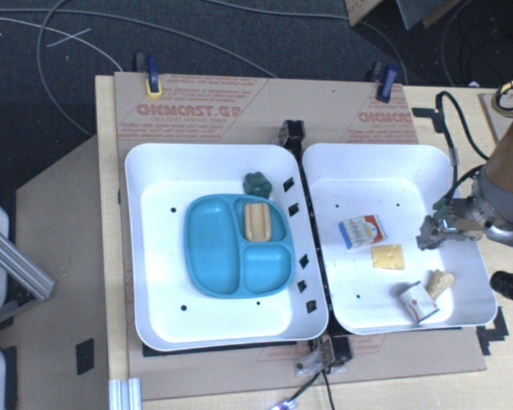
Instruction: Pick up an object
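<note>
My one camera: fixed above bench, looking down at slant, far enough to frame both bins; gripper enters from right.

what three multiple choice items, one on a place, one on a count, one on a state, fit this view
1. Where does the blue divided plate lie?
A. left bin
B. right bin
C. on the cardboard

2. How many loose things lie in the right bin?
A. one
B. four
C. seven

3. Where is the tool?
A. over the left bin
B. at the right bin's right side
C. on the floor

Answers: 1 A, the plate fills the middle of the left bin. 2 B, a small packet, a yellow square, a tan piece and a small box. 3 B, it sits beside that bin's right wall.
</note>
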Available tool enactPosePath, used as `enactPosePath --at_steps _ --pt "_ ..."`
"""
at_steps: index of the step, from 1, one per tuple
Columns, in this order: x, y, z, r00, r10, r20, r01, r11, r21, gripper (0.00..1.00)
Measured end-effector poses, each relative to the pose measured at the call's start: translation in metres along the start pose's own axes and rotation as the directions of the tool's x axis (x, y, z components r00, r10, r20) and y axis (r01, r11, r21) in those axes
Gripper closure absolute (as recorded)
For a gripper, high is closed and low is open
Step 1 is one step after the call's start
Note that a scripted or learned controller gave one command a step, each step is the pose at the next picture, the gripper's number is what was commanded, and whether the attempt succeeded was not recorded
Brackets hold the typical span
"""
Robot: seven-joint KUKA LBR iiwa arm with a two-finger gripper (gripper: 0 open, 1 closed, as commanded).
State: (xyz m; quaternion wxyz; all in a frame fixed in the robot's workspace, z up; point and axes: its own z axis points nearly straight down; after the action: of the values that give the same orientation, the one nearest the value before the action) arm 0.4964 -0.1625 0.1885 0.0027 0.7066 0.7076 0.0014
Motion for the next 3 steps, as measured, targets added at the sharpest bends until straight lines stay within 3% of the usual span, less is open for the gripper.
enactPosePath --at_steps 1,3 --pt "0.0 0.001 -0.034 1.0 0.0 -0.001 0.0 1.0 0.001 1.0" --pt "0.097 0.032 -0.052 1.0 -0.006 -0.004 0.006 1.0 0.004 1.0"
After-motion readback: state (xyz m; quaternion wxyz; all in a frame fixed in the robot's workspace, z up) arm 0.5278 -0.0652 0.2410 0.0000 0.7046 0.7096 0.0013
